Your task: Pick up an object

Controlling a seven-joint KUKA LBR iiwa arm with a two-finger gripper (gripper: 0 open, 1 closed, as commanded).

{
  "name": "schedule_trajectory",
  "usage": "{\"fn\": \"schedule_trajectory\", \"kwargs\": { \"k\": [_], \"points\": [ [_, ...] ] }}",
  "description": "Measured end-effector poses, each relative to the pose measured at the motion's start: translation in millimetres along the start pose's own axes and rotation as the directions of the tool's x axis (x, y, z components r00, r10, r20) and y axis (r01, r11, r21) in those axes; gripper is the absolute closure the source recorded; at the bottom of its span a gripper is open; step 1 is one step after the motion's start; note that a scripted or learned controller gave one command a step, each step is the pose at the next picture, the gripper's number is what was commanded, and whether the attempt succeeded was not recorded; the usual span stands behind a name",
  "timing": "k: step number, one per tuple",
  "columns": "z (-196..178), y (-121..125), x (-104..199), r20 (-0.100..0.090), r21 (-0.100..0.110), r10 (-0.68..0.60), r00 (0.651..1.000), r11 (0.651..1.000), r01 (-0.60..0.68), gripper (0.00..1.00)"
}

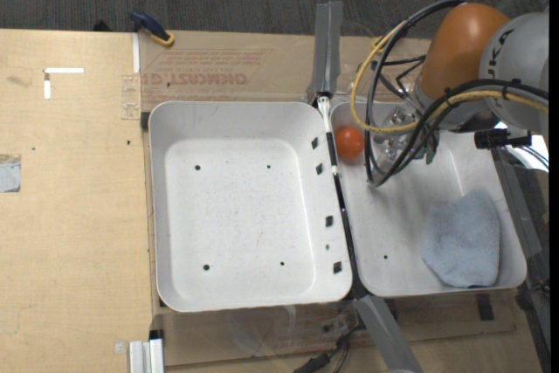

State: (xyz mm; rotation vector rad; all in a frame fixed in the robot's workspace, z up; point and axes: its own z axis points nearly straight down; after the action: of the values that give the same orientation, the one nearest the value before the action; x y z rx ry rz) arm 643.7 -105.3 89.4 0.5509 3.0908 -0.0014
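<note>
An orange-red ball [349, 142] lies in the right bin [397, 271], close to its left wall near the back. A light blue cloth [464, 240] lies crumpled in the same bin's front right corner. My gripper [395, 144] hangs over the back of the right bin, just right of the ball, wrapped in black and yellow cables. Its fingers are hidden among the cables and metal parts.
The left bin [166, 214] sits beside the right one, with a grey divider bar [327, 57] between them at the back. The wooden bench [70, 188] stretches out to the left. A blue and yellow clamp [151, 27] sits at the bench's back edge.
</note>
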Motion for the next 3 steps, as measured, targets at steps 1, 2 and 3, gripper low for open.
{"fn": "schedule_trajectory", "kwargs": {
  "k": [1,2,3],
  "points": [
    [1.1,-24.3,100.6,-0.005,0.001,0.071,0.997,0.997,-0.071,0.00],
    [1.1,-84.5,44.8,-0.003,0.002,0.361,0.933,0.933,-0.361,0.00],
    [0.7,-37.6,-17.3,-0.002,0.002,0.397,0.918,0.918,-0.397,0.00]
  ]
}}
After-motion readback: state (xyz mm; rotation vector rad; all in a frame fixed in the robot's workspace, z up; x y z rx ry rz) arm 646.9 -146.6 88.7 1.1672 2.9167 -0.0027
